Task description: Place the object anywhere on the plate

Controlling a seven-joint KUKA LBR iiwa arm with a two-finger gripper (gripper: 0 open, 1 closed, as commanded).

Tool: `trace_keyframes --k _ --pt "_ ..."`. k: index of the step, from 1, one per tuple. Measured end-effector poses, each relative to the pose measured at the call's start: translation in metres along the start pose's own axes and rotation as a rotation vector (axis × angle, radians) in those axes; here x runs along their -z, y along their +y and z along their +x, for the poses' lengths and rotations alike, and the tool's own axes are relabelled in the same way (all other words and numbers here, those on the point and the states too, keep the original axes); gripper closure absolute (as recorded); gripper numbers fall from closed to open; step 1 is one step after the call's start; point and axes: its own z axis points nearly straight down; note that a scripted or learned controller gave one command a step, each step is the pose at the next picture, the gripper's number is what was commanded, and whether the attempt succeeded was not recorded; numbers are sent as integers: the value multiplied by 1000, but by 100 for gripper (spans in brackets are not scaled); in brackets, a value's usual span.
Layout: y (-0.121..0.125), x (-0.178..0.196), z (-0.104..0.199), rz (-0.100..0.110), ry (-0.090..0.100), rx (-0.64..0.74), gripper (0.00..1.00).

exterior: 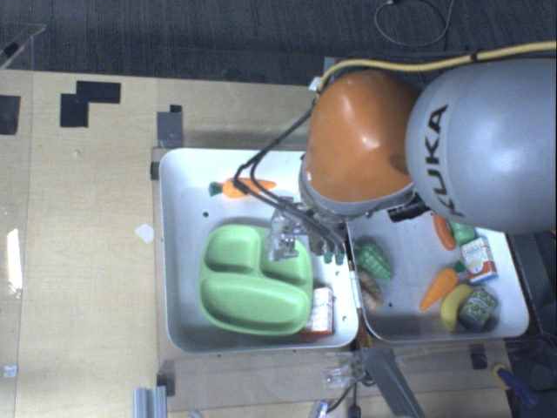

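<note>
A green divided plate [252, 299] lies in the left bin [174, 259], towards its front. My gripper [281, 240] hangs over the plate's upper right compartment, below the orange band of the arm. Whether anything is held there is too small to tell. A small carrot [237, 187] lies on the bin floor behind the plate, at the back left. A red and white packet [321, 310] sits against the plate's front right edge.
The right bin [509, 325] holds a green knobbly item [372, 259], a brownish item [372, 293], a carrot [438, 287], a banana [452, 303], a dark can [477, 308] and a small bottle [477, 259]. The arm's bulk covers the back of both bins.
</note>
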Motion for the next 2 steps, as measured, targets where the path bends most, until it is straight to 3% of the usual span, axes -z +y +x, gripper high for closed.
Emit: trace_keyframes --k 1,2 --pt "76 -8 24 9 24 89 100" --pt "38 -47 15 10 25 111 100"
